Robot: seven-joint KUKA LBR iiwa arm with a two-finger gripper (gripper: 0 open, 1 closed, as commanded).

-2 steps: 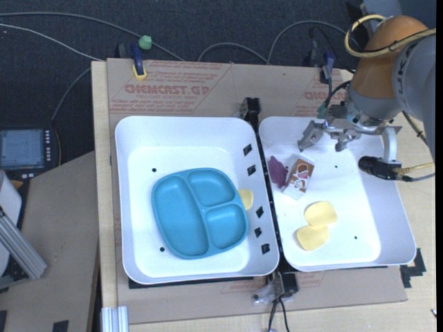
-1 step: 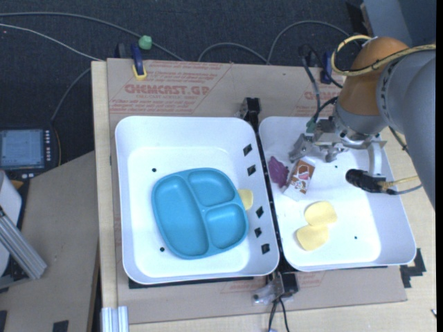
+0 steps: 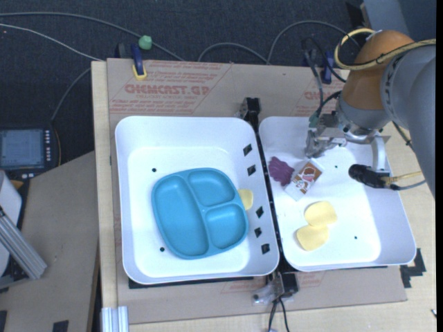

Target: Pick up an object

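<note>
Camera view | left bin (image 3: 131, 185): blue tray (image 3: 199, 211) | right bin (image 3: 387, 234): purple toy (image 3: 280, 169), packet (image 3: 306, 177) | hand (image 3: 320, 144): grip unclear

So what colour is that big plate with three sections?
Light blue, in the camera view: the divided plate in the left bin.

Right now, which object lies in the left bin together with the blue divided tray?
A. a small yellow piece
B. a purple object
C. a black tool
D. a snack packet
A: a small yellow piece rests against the right edge of the blue divided tray in the left bin.
</note>
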